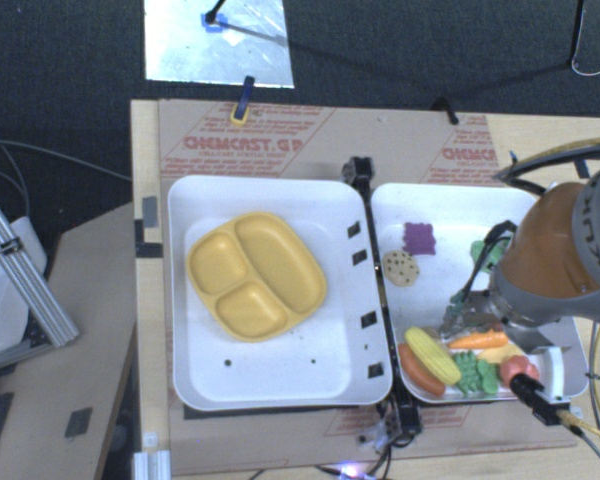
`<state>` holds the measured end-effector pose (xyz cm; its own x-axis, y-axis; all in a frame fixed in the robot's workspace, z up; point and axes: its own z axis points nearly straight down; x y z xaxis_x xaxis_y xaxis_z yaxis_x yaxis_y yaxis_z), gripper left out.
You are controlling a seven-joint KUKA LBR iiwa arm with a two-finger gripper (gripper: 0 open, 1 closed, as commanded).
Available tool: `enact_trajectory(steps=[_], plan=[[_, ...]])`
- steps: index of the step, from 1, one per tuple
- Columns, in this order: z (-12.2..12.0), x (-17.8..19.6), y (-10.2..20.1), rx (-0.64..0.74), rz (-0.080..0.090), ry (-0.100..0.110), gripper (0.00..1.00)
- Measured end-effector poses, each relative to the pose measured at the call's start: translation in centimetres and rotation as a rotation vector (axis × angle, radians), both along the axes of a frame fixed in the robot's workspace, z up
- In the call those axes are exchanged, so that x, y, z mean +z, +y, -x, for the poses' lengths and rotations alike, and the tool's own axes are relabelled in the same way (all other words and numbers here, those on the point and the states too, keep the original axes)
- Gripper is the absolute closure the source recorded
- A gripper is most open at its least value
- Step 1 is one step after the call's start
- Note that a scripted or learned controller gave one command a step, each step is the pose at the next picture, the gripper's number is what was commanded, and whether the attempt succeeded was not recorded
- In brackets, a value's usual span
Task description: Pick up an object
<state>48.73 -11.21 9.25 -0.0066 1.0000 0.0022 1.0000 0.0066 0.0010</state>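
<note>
While I hang low over the right bin (555, 363), nothing is lifted yet, as far as I can judge. Nearest the camera, along that bin's front edge, lies a crowded heap: a corn cob (431, 355) resting on a sausage (416, 372), a green leafy piece (474, 372), a red round piece (521, 367) and a carrot (479, 341). My gripper (464, 315) sits just behind that heap, right above the carrot's near end; whether my fingers are apart or together I cannot tell, since they blur into dark metal there. No object shows between them, so the grasp and the lift are both left to do. Further back, a cookie (400, 267) and a purple block (419, 237) lie apart from the clutter. Across the divider, the left bin (195, 368) holds a yellow divided plate (256, 275).
</note>
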Motion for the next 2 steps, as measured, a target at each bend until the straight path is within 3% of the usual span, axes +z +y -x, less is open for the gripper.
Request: enact_trajectory(steps=[1,2], plan=[[0.0,0.0,-0.2,-0.005,0.002,0.0,0.0],[-9.4,-0.7,-1.9,0.0,0.005,-0.009,0.0]])
